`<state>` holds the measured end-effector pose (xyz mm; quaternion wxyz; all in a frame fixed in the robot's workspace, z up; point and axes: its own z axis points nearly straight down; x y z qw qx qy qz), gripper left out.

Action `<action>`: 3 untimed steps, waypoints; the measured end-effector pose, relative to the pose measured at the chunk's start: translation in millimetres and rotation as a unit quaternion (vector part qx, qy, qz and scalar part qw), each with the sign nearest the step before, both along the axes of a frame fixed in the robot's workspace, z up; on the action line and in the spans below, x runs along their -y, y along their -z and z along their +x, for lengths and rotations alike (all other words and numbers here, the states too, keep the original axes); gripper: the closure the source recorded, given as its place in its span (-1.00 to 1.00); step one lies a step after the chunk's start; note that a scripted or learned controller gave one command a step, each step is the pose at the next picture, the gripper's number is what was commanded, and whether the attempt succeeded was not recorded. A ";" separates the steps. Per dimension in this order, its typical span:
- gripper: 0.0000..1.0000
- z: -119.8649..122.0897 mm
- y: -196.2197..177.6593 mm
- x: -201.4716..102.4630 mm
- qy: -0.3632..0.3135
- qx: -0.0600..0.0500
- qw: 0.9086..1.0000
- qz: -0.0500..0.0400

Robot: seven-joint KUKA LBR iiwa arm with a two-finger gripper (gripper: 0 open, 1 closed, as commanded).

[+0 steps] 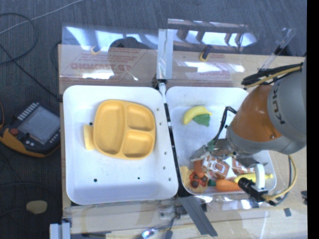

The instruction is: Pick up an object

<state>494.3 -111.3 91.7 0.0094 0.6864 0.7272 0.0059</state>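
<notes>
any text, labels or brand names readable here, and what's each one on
"KU": black letters on the grey arm, cut off at the picture's edge.
Red print on the cardboard behind the left bin: seen reversed under glare, not readable.
Red and white packet in the right bin: printing there, too small and blurred to read.
Handheld pendant on the floor: screen and keys too small to read.
</notes>
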 end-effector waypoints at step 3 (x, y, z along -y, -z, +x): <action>1.00 -10.3 -144.4 -74.7 -0.086 -0.013 0.996 0.000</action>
